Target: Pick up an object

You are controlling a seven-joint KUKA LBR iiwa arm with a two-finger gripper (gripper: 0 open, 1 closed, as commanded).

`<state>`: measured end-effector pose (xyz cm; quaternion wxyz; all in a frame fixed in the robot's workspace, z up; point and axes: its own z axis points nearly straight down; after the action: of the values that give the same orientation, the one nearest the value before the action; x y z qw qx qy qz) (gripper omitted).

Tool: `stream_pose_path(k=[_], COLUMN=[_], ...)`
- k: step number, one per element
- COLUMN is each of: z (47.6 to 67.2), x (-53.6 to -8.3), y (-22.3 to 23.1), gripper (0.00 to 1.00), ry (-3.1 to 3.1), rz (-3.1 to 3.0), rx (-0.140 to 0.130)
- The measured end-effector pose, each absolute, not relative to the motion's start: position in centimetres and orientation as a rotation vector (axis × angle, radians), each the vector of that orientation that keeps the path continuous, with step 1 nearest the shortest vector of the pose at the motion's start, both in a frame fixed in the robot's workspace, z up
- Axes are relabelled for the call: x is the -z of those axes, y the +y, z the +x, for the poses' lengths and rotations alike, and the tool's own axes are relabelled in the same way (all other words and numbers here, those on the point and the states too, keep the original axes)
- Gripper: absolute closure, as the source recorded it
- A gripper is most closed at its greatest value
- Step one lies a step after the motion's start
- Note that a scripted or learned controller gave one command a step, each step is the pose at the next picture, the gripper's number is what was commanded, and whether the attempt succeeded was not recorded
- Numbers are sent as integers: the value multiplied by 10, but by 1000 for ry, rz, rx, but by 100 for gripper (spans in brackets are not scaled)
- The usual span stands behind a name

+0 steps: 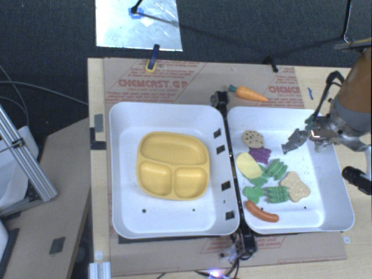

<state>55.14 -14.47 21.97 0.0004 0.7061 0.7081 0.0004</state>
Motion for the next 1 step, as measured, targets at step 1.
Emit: stream_pose_path(k=[1], z=[565], x=[-78], y=[-209], gripper=[0], ry=[2219], rz=[2225], rx=[3])
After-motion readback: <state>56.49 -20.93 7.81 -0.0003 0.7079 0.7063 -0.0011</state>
